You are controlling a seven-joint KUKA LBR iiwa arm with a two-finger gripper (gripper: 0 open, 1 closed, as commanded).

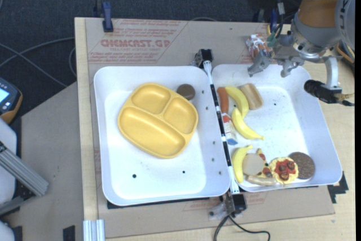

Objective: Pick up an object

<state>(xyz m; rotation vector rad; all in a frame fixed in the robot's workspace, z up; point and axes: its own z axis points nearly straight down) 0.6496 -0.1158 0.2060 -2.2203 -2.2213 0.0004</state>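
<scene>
A: Gripper point(273, 68)?
B: Over right bin's point(316, 127) far edge, fingers spread, nothing between them.
A: Objects?
B: 3 bananas point(242, 121), hotdog point(223, 100), bun point(251, 95), pizza point(283, 169) in right bin. Yellow plate point(158, 119) in left bin point(113, 138).

- Two bins sit side by side mid-frame: the left bin point(113, 178) and the right bin point(316, 121).
- In the left bin, a divided plate point(158, 119) lies toward the upper middle; a small round disc point(185, 91) sits just beside its upper right edge.
- In the right bin, a sausage point(224, 100), two bananas point(240, 113) and a bun point(251, 95) cluster at the upper left.
- Along the lower edge lie a pizza piece point(284, 169), a round patty point(303, 164) and what may be bread point(253, 164).
- The gripper point(273, 66) hangs over the right bin's upper rim.
</scene>
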